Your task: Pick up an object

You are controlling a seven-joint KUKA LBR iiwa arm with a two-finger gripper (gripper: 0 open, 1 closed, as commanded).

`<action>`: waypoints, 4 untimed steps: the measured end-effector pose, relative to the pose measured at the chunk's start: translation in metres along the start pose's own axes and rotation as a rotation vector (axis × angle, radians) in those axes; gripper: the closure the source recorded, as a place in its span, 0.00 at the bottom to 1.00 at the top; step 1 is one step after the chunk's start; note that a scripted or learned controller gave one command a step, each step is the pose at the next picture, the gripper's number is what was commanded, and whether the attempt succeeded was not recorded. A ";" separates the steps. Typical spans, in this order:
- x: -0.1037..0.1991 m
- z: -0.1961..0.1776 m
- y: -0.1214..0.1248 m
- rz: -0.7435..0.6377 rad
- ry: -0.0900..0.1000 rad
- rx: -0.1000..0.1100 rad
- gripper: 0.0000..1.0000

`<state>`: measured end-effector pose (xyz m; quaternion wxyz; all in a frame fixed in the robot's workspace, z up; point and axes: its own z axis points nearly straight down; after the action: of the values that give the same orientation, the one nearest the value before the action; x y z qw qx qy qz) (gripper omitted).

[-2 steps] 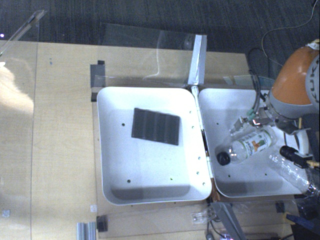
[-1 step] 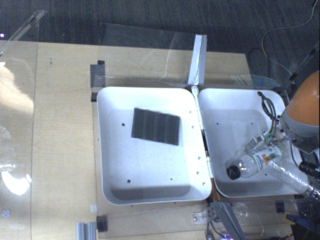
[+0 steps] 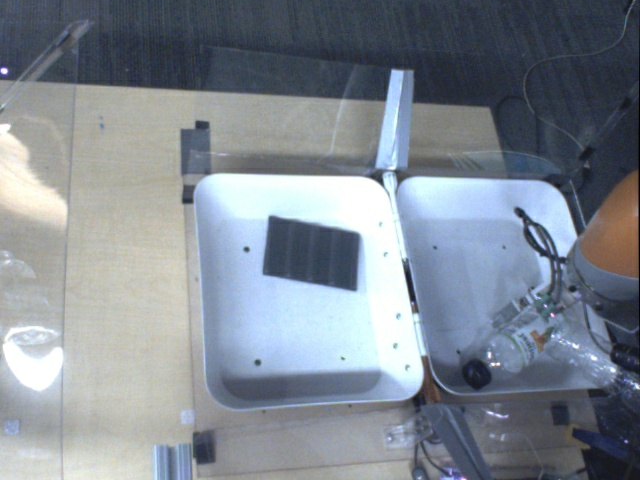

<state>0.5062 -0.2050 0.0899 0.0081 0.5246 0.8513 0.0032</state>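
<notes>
Bottle (image 3: 520,346), clear plastic w/ black cap, x1, lying in right bin (image 3: 450,208), lower right of frame, near bin's front wall. Gripper (image 3: 540,308) just above it; grip state: can't tell. Left bin (image 3: 225,298): 1 dark ribbed pad (image 3: 311,253), upper centre, open floor all round. No legible labels.

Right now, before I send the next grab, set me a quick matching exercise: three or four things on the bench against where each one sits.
Things:
1. dark ribbed pad
2. clear plastic bottle
3. arm's orange band
4. upright metal post

Places:
A. behind the bins, at the seam between them
B. lying in the right bin, near its front
C. at the view's right edge, over the right bin
D. flat in the left bin

Pairs: 1-D, 2-B, 3-C, 4-A
</notes>
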 end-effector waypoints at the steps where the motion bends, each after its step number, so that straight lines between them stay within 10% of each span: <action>1: -0.001 -0.013 0.005 0.000 -0.006 -0.010 1.00; 2: -0.001 -0.012 0.004 0.000 -0.005 -0.009 0.00; 3: 0.000 0.000 0.001 -0.035 0.001 0.002 0.00; 4: -0.002 -0.013 0.005 -0.035 -0.006 -0.007 1.00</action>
<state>0.5116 -0.2043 0.1031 0.0128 0.5095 0.8604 0.0046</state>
